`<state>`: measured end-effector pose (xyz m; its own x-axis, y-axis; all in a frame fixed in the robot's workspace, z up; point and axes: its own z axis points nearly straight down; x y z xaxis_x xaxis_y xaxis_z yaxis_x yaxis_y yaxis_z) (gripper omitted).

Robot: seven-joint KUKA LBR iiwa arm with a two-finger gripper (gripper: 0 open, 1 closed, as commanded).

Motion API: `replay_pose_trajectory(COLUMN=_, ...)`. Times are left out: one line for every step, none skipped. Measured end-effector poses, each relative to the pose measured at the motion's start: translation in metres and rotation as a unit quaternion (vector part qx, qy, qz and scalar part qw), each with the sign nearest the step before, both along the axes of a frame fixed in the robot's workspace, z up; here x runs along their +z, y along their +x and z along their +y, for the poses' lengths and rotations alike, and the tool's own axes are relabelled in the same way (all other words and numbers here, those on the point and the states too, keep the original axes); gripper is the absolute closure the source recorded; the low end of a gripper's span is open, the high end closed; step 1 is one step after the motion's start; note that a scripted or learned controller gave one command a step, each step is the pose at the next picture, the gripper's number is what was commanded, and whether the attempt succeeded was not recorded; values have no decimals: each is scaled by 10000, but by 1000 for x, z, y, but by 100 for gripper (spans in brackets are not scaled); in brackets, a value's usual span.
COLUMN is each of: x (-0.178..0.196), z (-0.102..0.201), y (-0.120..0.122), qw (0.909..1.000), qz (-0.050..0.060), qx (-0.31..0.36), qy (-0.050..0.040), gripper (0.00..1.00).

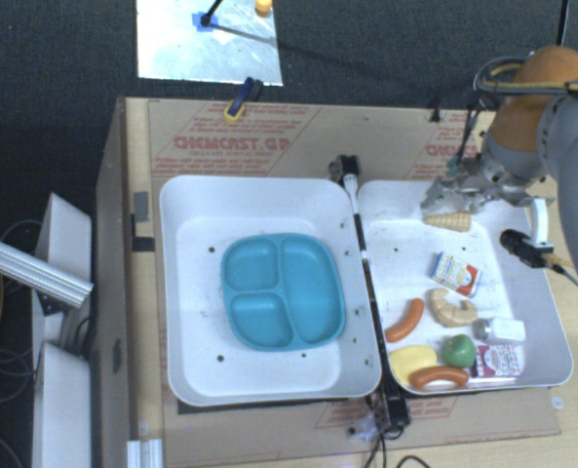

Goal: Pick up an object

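Along the far edge of the right shallow white bin (547,305), the grey two-finger gripper (451,199) hangs just above a pale ridged corn-like piece (448,221); how far it is open cannot be told. Open floor lies toward the divider; toys crowd the near corner: small printed carton (456,272), orange sausage (404,320), green round toy (456,350). Beside it, the left white bin (186,213) carries a blue sectioned plastic plate (282,292). Cardboard covers the table (289,135). From the right the grey arm (552,125) bends down.
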<state>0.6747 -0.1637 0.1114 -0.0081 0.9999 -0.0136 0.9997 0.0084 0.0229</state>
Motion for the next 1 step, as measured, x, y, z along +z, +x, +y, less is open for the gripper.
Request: replay_pose_trajectory(x=-20, z=-11, y=-1, qw=10000, qz=39, qx=-26, qy=59, gripper=0)
